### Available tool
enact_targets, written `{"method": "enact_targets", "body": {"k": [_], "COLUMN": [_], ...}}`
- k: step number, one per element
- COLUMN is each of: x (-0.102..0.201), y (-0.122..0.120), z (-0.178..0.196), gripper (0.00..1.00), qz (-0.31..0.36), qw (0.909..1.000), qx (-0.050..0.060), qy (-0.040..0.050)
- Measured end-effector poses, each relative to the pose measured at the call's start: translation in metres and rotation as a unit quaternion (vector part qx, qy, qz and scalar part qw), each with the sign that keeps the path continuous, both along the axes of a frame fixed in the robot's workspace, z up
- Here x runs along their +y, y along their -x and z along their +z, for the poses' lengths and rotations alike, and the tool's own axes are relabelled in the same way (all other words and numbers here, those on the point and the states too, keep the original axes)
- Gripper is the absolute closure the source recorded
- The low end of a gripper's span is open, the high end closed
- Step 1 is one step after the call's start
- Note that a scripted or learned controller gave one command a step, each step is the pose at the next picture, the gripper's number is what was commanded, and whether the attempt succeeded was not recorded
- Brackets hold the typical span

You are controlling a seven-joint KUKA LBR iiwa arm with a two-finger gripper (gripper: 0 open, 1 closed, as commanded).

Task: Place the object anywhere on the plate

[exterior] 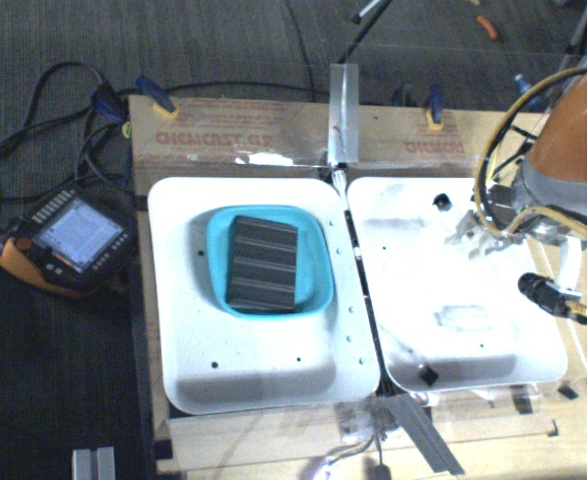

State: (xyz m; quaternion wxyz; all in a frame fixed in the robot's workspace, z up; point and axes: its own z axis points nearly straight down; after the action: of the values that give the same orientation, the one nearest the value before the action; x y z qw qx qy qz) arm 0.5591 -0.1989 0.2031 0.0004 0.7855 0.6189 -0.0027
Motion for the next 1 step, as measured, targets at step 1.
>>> {"method": "enact_targets", "body": {"k": [1], "x": [0.0001], "y": [-0.0001], "z": [0.0002], "gripper": [0.00], "qz": [0.000], "qw": [1.0000], "qx": [0.000], "qy": [-0.0001]}}
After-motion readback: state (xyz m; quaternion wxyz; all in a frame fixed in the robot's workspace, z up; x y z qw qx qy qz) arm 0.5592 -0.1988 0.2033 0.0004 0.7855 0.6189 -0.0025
